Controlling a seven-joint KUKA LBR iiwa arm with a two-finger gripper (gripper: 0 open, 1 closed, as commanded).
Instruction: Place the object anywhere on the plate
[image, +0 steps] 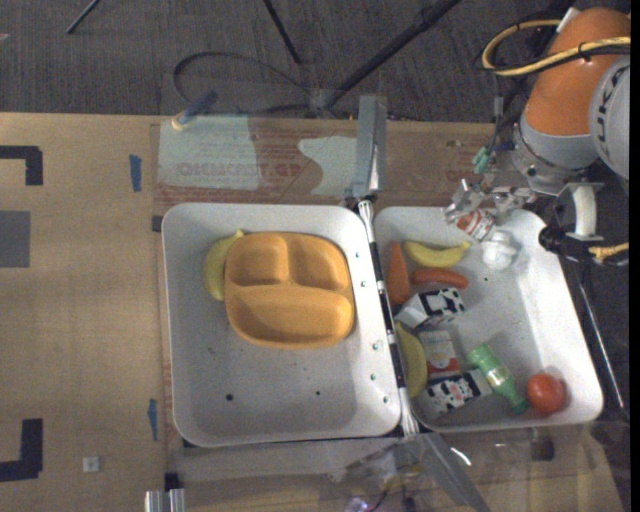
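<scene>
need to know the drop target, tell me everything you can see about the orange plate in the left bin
The orange plate is a rounded-rectangle divided tray, matte like plastic, with three compartments: two smaller ones along the far side and one long one nearer the camera. It lies flat, right side up, in the far half of the left bin. Its compartments hold nothing. A yellow banana pokes out from under its left edge, touching it.

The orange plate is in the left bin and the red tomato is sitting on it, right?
Not quite. The orange plate is in the left bin, but the camera view shows the red tomato in the right bin, near its front corner.
</scene>
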